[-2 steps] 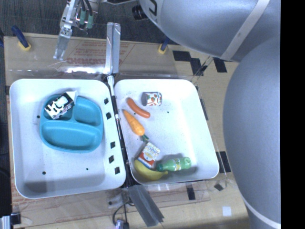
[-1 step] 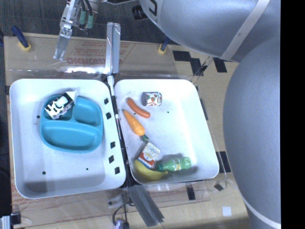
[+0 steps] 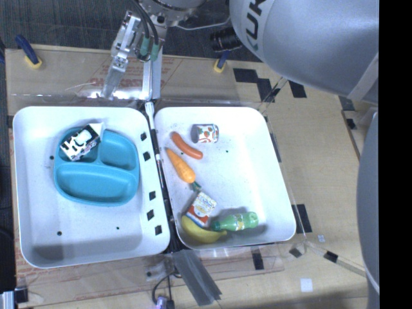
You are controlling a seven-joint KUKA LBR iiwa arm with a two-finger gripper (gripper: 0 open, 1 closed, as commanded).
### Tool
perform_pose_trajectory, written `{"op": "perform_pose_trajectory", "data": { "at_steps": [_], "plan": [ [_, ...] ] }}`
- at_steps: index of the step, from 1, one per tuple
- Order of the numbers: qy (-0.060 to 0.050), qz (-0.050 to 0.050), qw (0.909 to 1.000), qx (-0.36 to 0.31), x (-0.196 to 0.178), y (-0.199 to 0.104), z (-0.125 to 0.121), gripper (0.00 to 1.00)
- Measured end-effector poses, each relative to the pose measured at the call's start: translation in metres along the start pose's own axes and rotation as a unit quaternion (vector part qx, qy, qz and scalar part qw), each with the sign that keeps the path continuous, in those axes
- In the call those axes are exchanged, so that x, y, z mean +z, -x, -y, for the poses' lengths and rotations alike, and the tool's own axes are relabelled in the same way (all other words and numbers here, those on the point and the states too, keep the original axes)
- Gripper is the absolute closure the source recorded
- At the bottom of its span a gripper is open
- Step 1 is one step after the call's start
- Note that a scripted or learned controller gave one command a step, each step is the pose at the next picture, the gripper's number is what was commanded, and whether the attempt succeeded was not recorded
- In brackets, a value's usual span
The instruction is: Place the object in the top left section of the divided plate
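Note:
A blue divided plate (image 3: 100,172) lies in the left bin (image 3: 38,237). A small white box with black print (image 3: 80,142) rests in the plate's top left section, tilted. My gripper (image 3: 131,92) hangs above the far rim between the two bins, beyond the plate and clear of the box. Its two fingers (image 3: 118,60) stand apart, and nothing is between them.
The right bin (image 3: 257,172) holds a small can (image 3: 205,133), a sausage (image 3: 187,145), a carrot (image 3: 181,165), a snack packet (image 3: 203,208), a banana (image 3: 201,232) and a green bottle (image 3: 236,222). The arm's large grey body fills the upper right.

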State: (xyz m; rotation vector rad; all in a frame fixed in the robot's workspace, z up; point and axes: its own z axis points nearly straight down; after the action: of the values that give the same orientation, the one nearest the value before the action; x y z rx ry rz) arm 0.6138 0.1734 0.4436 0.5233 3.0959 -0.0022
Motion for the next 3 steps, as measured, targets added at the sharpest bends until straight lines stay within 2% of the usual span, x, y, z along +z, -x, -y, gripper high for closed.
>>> {"op": "perform_pose_trajectory", "data": {
  "at_steps": [1, 3],
  "plan": [
    [0.0, -0.001, 1.0, -0.005, 0.0468, 0.017, -0.0539, 0.0],
    [0.0, 0.0, 1.0, -0.005, 0.0462, 0.0171, -0.0539, 0.0]
  ]
}}
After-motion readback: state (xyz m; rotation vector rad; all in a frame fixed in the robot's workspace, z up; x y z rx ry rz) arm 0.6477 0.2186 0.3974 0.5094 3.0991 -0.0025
